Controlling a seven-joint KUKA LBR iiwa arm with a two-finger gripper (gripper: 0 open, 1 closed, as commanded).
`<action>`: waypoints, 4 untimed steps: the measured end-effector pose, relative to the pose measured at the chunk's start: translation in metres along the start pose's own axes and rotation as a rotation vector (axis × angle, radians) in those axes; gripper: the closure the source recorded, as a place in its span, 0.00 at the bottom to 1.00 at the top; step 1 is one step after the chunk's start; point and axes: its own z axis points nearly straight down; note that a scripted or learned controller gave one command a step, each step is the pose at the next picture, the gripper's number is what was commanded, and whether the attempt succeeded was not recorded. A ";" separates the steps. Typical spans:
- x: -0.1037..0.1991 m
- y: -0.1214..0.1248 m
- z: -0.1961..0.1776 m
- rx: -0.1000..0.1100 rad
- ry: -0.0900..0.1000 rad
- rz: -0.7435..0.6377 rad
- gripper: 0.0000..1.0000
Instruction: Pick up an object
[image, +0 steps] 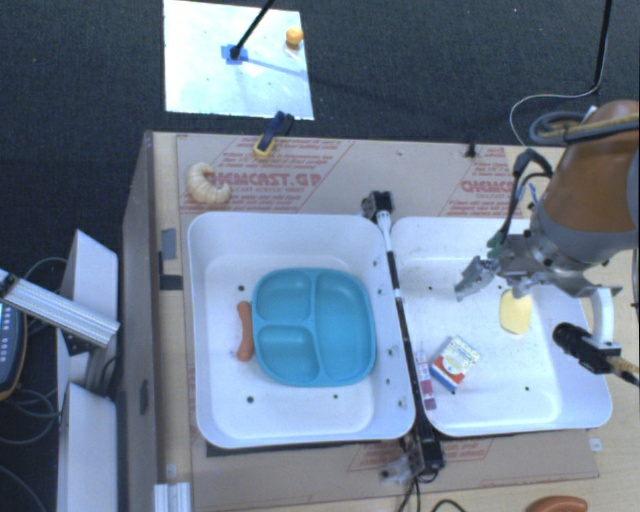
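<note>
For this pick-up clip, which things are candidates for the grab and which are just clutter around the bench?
In play:
claw, over the right bin
yellow piece
small carton
orange sausage and blue divided plate, in the left bin

Lying about:
cream curled toy, on the cardboard beyond the bins
yellow-handled tool

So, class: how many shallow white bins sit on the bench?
2: the left bin holds a blue tray; the right bin lies beside it, under the gripper.

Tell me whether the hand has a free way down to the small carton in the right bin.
Probably yes: the small carton lies alone on the right bin floor, nothing covering it; the hand is above and apart from it.
</note>
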 end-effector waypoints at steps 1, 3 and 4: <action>-0.034 0.019 0.106 0.003 0.000 0.002 0.00; -0.120 0.045 0.143 0.001 -0.001 0.003 0.00; -0.119 0.047 0.132 -0.003 -0.001 0.001 1.00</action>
